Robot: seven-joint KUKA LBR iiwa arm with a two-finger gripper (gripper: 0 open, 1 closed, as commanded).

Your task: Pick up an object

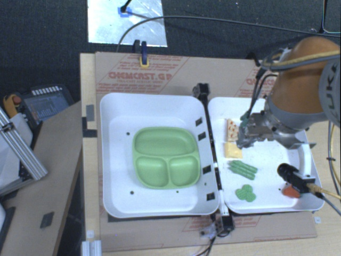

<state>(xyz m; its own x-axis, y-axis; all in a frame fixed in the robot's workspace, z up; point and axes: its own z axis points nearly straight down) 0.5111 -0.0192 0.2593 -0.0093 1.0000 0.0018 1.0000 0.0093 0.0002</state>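
Note:
My gripper [244,138] hangs low over the left side of the right bin [266,207], reaching in from the right. Just to its left lies a tan speckled cracker-like slice [231,127], and right below it a yellow cheese wedge [233,151]. The gripper's tip sits at the wedge's upper right edge; I cannot tell whether it touches. A bundle of green beans [243,168] lies further toward the front, with a green clover-shaped piece [245,193] beyond it. A small red-orange piece [291,192] rests at the bin's front right.
The left bin [114,116] holds a pale green divided plate [164,157] with three compartments. A black clip strip [209,143] runs between the bins. The arm's bulky grey and orange wrist [303,84] overhangs the right bin's back half.

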